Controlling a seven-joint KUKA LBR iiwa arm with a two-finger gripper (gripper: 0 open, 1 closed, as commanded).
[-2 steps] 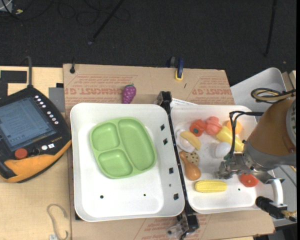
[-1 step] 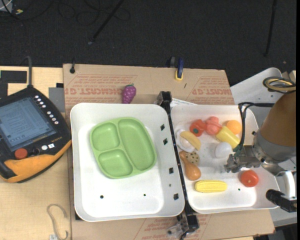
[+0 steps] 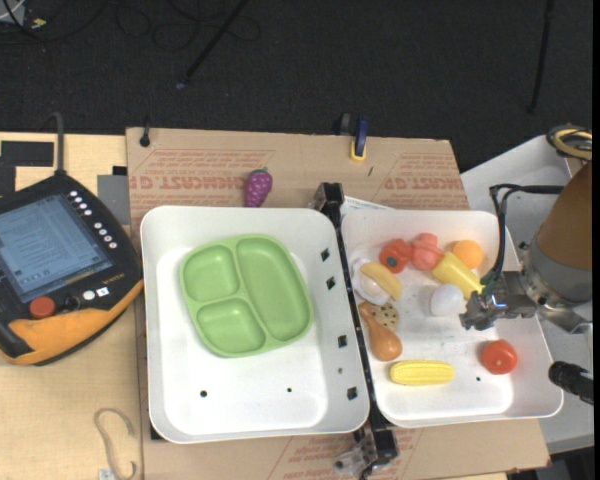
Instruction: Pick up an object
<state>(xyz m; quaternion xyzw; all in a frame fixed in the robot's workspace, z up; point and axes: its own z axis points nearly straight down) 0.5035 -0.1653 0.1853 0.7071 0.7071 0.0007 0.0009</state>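
I see my gripper point(image 3: 477, 313) low in the right bin point(image 3: 525, 400), can't tell its state, hemmed by the white egg point(image 3: 445, 300), yellow banana point(image 3: 458, 271) and red tomato point(image 3: 498, 356); risk: it nudges them aside and grabs nothing.

1. A pale wooden bench point(image 3: 50, 408) carries a brown cardboard sheet point(image 3: 200, 163) — printed lettering shows along its far edge.
2. Two white bins sit side by side on the cardboard — left bin point(image 3: 170, 368), right bin point(image 3: 525, 393).
3. A purple toy point(image 3: 258, 186) lies on the cardboard behind the left bin.
4. A grey-and-orange control pendant point(image 3: 50, 263) rests at the bench's left.
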